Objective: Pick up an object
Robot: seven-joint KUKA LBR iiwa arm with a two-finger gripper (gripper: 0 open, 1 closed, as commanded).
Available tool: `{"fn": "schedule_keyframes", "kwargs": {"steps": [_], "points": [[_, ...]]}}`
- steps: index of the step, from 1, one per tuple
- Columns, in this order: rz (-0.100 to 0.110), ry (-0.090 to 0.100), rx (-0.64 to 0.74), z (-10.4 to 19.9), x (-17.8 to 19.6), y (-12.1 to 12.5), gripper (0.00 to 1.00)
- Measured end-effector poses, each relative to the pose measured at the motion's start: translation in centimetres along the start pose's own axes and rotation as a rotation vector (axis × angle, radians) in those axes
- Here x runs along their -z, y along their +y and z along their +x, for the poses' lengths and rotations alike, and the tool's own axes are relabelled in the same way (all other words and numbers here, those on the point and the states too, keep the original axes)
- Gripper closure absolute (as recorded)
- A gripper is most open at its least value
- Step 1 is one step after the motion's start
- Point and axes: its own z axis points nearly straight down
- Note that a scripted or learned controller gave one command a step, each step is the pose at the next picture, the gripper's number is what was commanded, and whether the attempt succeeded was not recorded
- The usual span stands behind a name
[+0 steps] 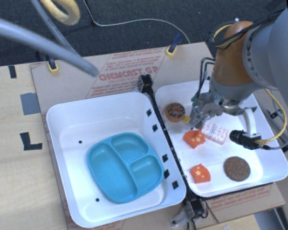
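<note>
Camera view looks down on the counter (9, 161), where the pincer (203, 114) hangs low in the right bin (276, 171), near its far edge. Whether it is clenched or released, I cannot tell. Just beside it lie a white packet with red print (215, 132) and a red block (194, 139); a chocolate doughnut (175, 111) sits toward the far-left corner. A second red block (199, 174) and a brown round cookie (236, 168) rest by the near edge. In the left bin (60, 120) lies a blue divided plate (125, 166).

Claw (203, 114) low, wrist bent downward
</note>
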Motion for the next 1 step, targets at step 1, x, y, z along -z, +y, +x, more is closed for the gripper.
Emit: {"fn": "schedule_keyframes", "kwargs": {"steps": [1], "points": [[-0.007, -0.001, -0.002, 0.16, 6.21, 0.38, 1.0]]}}
